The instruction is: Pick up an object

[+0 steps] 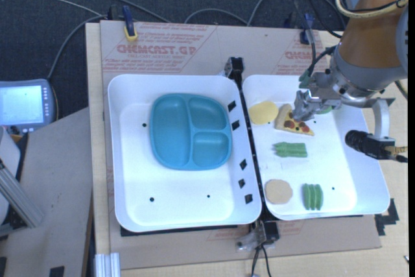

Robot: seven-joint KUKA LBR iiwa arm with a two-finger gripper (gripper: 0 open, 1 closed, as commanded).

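Here gripper [302, 108] touches pizza slice [295, 123].

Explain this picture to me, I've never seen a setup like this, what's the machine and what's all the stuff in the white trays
One camera looks down at a slant on a bench with two shallow white bins. The grey and orange machine at the right is a robot arm; its gripper hangs just above a toy pizza slice in the right bin. That bin also holds a yellow disc, a green leafy piece, a tan round piece and a green pod. The left bin holds a blue divided plate. Nothing visibly sits between the fingers.
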